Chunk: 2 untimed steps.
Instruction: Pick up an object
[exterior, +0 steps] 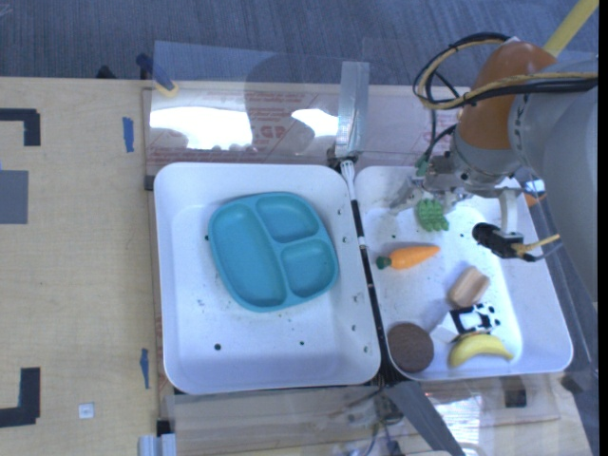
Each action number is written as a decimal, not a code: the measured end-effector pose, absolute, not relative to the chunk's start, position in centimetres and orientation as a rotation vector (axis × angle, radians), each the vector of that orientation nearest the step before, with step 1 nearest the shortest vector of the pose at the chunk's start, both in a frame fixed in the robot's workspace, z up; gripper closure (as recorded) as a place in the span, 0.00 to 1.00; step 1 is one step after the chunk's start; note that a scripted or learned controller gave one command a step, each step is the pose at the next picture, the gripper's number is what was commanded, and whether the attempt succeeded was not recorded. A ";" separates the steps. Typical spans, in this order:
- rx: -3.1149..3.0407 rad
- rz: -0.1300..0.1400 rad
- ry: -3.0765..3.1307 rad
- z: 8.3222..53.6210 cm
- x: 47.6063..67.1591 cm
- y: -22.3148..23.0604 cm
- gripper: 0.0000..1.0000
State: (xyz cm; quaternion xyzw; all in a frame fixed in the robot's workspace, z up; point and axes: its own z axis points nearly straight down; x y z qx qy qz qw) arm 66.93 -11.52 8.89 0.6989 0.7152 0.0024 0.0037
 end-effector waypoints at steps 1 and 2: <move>2.188 0.007 2.242 9.9 67.0 -11.5 1.00; 2.244 0.016 2.186 19.2 66.4 -6.0 1.00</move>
